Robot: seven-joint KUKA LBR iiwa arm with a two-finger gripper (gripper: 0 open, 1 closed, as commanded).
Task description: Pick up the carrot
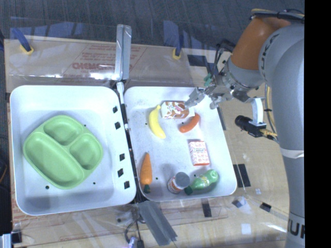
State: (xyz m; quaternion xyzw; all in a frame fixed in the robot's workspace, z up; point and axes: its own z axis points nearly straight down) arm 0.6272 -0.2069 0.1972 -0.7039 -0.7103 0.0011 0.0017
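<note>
Carrot [146, 170] lies lengthwise at the near left of the right bin [217, 138], close against the divider wall, orange body with its dark tip toward the near rim. Taking the carrot as landmark: just to its right along the near rim, a small can [178, 183] on its side, and touching that, a green bottle [202, 181] also lying down. Further right and a little beyond, a small red-and-white box [198, 153] lies flat. Beyond the carrot, a banana [156, 122] runs lengthwise; right of it an orange-red sausage-shaped item [189, 123], and a white printed carton [172, 110] between and behind them. Left of the carrot, across the divider, the left bin [31, 99] holds a green sectioned plate [62, 150]. Farthest from the carrot, gripper [196, 98] sits low at the far right corner, just beside the carton, well apart from the carrot; fingers blurred, cannot tell whether parted or closed.
</note>
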